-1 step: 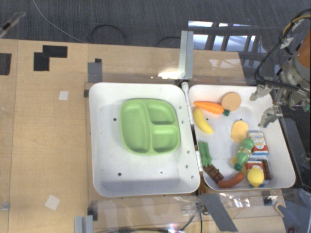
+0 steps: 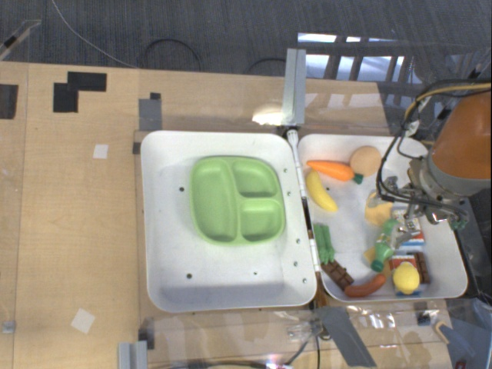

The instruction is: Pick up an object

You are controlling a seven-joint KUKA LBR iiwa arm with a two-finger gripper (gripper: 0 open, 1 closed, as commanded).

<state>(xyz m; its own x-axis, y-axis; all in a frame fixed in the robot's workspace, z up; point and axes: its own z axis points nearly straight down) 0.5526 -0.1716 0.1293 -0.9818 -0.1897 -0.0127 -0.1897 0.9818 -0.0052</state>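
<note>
Arm's wrist covers the right bin's (image 2: 330, 148) right side, and the gripper (image 2: 401, 229) sits low among crowded toys; whether its fingers are spread, I cannot tell. A red-white-blue packet (image 2: 413, 244) beside it shows no readable print. Carrot (image 2: 330, 170) lies upper left, tip pointing left.

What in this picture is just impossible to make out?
- Gripper: seen from above; the wrist and cables hide its fingers, so open or shut is unclear.
- Yellowish item beside the gripper: partly covered by it, so its kind is unclear.
- Green piece below the gripper: too small and overlapped to identify.
- Arm: cut off by the right edge.
- Striped item: part hidden by the gripper.
</note>
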